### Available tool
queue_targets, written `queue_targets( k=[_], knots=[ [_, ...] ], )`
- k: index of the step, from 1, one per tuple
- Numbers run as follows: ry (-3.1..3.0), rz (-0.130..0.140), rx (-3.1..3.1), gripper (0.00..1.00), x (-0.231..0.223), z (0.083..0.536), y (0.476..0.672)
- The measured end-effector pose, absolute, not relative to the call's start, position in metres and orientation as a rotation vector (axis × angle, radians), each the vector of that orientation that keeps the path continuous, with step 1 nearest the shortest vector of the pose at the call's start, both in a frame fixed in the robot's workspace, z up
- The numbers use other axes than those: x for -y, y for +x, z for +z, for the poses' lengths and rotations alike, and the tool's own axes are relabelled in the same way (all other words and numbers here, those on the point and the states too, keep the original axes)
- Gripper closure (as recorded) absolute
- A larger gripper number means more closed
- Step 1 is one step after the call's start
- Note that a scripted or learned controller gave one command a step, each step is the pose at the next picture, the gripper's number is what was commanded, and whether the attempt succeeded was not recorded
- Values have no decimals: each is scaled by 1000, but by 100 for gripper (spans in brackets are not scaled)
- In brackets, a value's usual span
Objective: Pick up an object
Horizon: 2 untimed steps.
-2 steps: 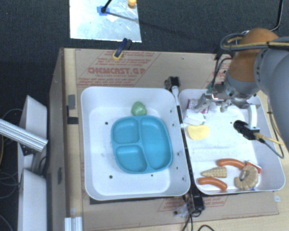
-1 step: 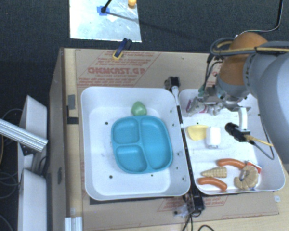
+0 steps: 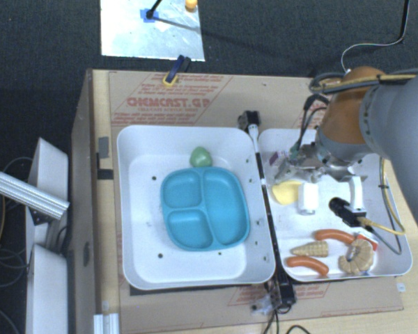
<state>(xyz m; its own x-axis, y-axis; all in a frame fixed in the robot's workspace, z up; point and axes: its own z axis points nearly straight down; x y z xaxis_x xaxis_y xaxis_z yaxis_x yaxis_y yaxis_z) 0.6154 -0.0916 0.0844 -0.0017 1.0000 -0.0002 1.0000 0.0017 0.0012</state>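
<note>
Since the gripper (image 3: 308, 179) hovered just beside the yellow piece (image 3: 284, 193) in the right bin (image 3: 404, 259) — grip state I couldn't tell — I judged centring over it wisest.

Grey arm (image 3: 397, 113) reaching in, wrist angled down

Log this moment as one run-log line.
arm: over right bin | tool: low beside yellow piece | grasp: unconfirmed | left bin: blue plate, green piece
</note>
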Motion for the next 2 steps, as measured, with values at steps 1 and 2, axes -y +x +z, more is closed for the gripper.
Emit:
queue_targets(
  k=[1, 2],
  knots=[
    [2217, 3, -2224, 0, 88, 85, 623],
    [2219, 1, -2222, 0, 89, 85, 584]
  ],
)
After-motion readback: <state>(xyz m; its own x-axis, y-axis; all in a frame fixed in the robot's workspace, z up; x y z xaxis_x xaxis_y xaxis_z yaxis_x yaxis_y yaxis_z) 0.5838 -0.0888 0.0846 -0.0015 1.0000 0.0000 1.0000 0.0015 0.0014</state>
